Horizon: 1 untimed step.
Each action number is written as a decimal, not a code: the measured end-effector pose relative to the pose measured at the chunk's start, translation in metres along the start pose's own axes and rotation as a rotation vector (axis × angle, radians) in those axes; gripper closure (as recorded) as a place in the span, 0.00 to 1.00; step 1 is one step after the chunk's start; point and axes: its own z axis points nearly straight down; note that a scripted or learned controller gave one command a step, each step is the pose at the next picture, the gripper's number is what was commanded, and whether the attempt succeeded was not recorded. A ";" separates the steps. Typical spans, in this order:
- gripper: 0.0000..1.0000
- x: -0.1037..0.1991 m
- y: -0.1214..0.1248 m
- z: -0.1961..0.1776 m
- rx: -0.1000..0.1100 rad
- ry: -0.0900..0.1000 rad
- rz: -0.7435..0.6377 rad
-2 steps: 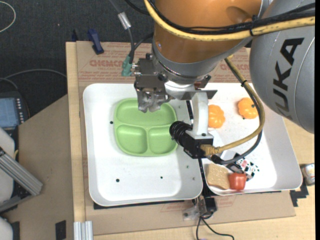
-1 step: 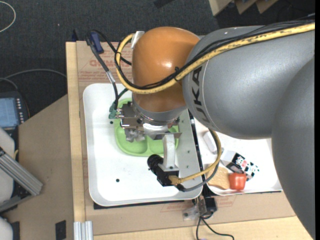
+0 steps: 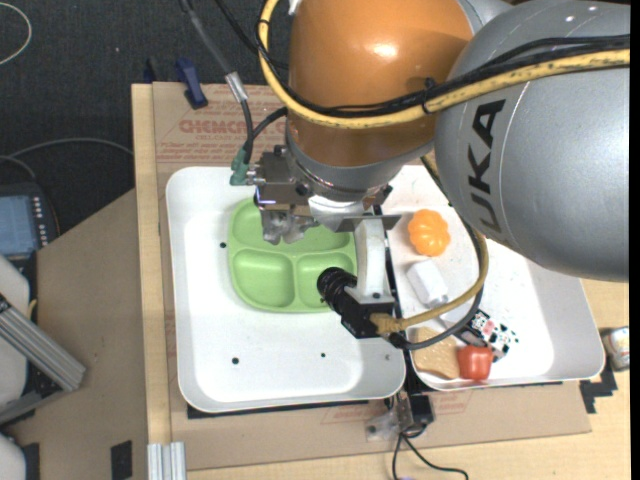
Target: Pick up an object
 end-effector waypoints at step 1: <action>1.00 0.000 -0.008 -0.032 0.006 -0.003 0.000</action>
